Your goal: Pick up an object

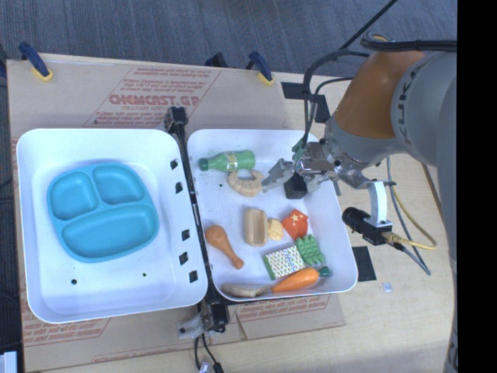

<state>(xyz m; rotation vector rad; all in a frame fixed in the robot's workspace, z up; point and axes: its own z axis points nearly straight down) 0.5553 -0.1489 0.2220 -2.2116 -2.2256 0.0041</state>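
Item: right-hand white bin, holding the candidate objects for a pick; no single target is singled out by the task. Contents recorded: a green bottle lying on its side near the far-left corner; a pale ring-shaped pastry just beside it; a tan bread-like block mid-bin with a small yellow piece touching its right side; a red piece and a green knobbly piece near the right wall; a drumstick toward the left wall; a chequered packet, a carrot and a pale long item crowded along the near wall. The left bin holds a blue divided tray. The pincer is placed over the far-right part of the right bin, between the pastry and the right wall; its fingers appear spread apart, with nothing seen between them. Risks judged from this position: a descent here may close on bare bin floor, as no object lies directly beneath; a slight drift left may clip the pastry and push it against the bottle rather than seize it; the rounded bottle is likely to roll off the fingers; tightly packed items near the front wall may be nudged together or lifted in pairs.
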